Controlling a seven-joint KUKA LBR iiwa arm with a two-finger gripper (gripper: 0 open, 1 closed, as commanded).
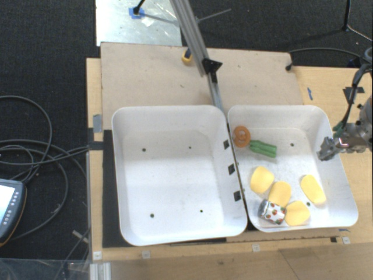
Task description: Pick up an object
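Note:
The right bin (319, 119) holds several yellow pieces: one near the middle (261, 179), one below it (280, 193), one at the right (313, 189) and one at the front (298, 213). A green piece (263, 149) lies beside an orange ring (242, 135) at the bin's back left. A small white block with red and dark marks (272, 212) sits at the front. My gripper (326, 149) hangs over the bin's right rim, away from all the objects. Nothing shows between its fingers.
The left bin (125, 121) stands beside the right one, sharing a middle wall with black tabs (231, 168). A grey slanted pole (192, 28) crosses the back of the bench. Cables and a handheld screen (9, 206) lie on the dark floor at the left.

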